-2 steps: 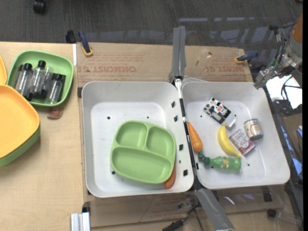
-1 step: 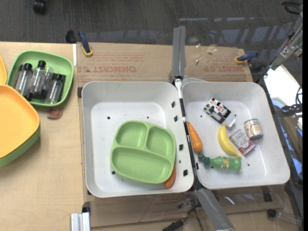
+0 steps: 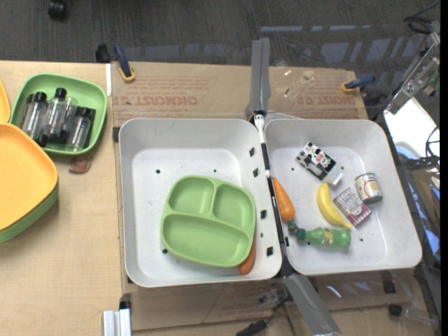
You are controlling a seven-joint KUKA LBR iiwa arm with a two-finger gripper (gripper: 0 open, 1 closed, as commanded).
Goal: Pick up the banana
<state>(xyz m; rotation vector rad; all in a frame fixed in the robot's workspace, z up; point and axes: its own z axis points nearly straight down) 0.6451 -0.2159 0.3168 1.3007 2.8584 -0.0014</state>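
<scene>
Camera view: slanted look down on bench point(image 3: 63, 278), near edge at bottom.
Left bin point(image 3: 133, 208): nearest the bottom left of the pair; white, shallow.
Plate point(image 3: 208, 220): green, three compartments, flat in left bin, toward its near right corner.
Orange piece point(image 3: 246, 263): at plate's near right edge, partly under it; kind not clear.
Right bin point(image 3: 402, 208): white, touching left bin along the shared middle wall.
Bottle point(image 3: 323, 237): green, on its side in right bin, near side, cap end toward middle wall.
Banana point(image 3: 330, 205): yellow, lying flat in right bin, about centre; near end just above bottle, right side against pink box.
Box point(image 3: 352, 207): pink, small, just right of banana.
Carrot point(image 3: 283, 198): orange, lying along middle wall, left of banana, apart from it.
Can point(image 3: 367, 187): small, on its side, just beyond box.
Packet point(image 3: 316, 159): black and white, beyond banana, near it but apart.
Yellow plates point(image 3: 24, 180): stacked at bench's left edge.
Tray point(image 3: 59, 114): green, left of bins, holding dark-capped vials.
Cardboard point(image 3: 182, 93): brown sheet under and beyond both bins.
Clamps point(image 3: 124, 65): on cardboard's far edge, one at each corner.
</scene>
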